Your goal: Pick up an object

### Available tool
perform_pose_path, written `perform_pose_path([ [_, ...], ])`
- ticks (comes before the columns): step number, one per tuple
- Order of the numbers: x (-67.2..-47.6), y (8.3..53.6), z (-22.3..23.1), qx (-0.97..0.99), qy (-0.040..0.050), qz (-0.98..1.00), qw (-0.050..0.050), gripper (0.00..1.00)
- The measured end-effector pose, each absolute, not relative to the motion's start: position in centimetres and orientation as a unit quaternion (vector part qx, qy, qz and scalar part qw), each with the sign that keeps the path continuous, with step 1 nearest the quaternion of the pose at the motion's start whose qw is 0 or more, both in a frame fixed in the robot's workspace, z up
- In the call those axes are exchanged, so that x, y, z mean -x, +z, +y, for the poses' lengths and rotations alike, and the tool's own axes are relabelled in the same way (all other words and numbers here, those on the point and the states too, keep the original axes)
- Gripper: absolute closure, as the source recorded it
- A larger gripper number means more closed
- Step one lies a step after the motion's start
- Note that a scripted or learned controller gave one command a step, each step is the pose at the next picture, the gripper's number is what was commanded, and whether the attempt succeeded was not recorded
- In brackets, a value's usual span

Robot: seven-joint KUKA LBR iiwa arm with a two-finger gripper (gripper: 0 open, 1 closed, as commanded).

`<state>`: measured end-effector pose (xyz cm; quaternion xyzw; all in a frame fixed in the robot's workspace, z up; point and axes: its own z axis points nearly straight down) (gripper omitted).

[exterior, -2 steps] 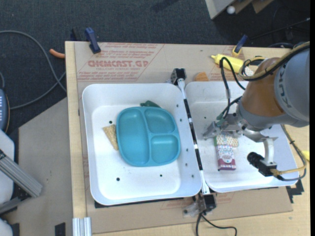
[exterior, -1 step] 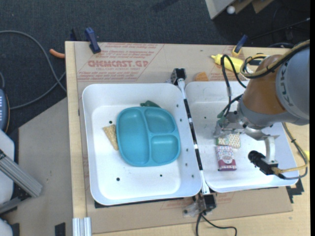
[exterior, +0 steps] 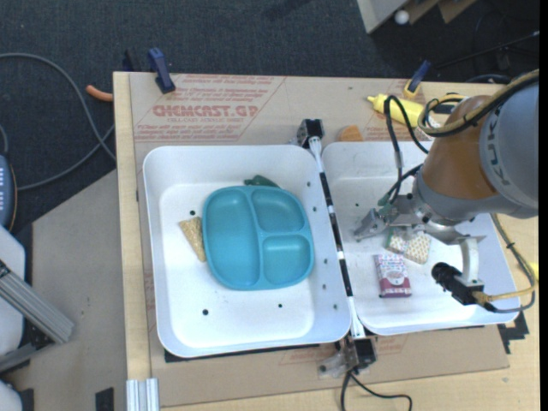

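Observation:
My gripper hangs low over the left part of the right bin, near the divider between the bins. Just right of it and slightly nearer lies a pale square cracker. A small red and white packet lies flat in the same bin, in front of the gripper. In the left bin a teal divided plate sits in the middle. A tan cracker pokes out from under its left edge, and a dark green item shows at its far edge.
The grey arm with its orange band covers the right bin's far right part. A black cable loops above the bin. Yellow objects lie on the bench behind the right bin. Blue clamps hold the board's far edge.

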<state>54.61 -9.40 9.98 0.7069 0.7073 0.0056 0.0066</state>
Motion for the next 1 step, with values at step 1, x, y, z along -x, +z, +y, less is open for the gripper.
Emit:
perform_pose_path([
  [1,-60.1,8.96,-13.53,-0.707,0.0027,0.708,0.005,0.0],
])
